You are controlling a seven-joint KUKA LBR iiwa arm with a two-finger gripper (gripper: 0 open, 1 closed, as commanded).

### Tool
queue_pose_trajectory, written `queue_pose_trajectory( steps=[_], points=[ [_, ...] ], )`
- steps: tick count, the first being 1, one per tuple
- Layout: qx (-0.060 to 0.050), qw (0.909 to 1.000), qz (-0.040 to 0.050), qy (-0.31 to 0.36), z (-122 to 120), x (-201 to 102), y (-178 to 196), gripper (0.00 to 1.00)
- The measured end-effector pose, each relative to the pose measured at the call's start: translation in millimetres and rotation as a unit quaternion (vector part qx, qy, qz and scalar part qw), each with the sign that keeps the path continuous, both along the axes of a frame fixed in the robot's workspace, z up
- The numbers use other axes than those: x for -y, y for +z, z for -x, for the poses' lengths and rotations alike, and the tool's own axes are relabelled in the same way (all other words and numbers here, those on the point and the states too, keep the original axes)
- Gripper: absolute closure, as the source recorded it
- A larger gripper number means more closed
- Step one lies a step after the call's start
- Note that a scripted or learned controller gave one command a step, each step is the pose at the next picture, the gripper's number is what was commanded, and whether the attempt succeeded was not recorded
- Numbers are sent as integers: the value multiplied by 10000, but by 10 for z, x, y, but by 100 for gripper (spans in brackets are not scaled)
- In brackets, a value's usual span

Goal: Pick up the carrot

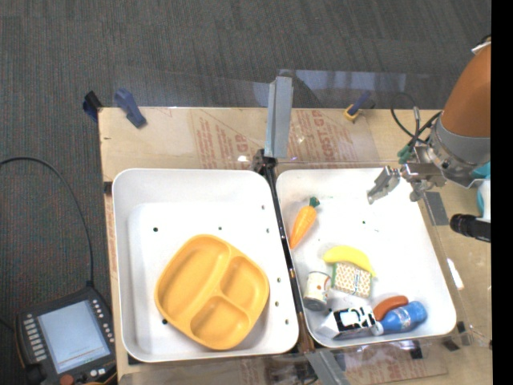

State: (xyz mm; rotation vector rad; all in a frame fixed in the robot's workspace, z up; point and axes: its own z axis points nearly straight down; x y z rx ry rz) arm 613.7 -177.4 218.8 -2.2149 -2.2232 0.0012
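In the right bin (433, 251), a light, rigid carrot (302, 223) hugs the left wall; gripper (383, 184) hovers open, empty — mid-body grasp looks best.

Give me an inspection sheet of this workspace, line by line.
Surface: wooden bench bearing two shallow white bins, left bin and right bin.
Job's things: orange carrot with green top lies in the right bin by its left wall, untouched.
Clutter: yellow divided plastic tray in the left bin; yellow banana, small white cup, red sausage-shaped toy and blue bottle in the right bin.
Grippers: two-finger gripper hangs over the right bin's upper right, apart from the carrot.
Cables: black cable on the floor at left.
Surroundings: grey carpet; grey handheld control pendant at lower left.
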Motion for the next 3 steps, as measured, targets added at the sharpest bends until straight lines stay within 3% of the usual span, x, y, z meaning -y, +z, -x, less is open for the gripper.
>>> queue_pose_trajectory(
  steps=[1,2,3],
  points=[
    [-1,9936,-2,1133,-304,-615,-714,0],
    [1,9555,3,2951,-155,-868,-1316,0],
    [8,9566,-8,2916,-158,-857,-1221,100]
  ],
)
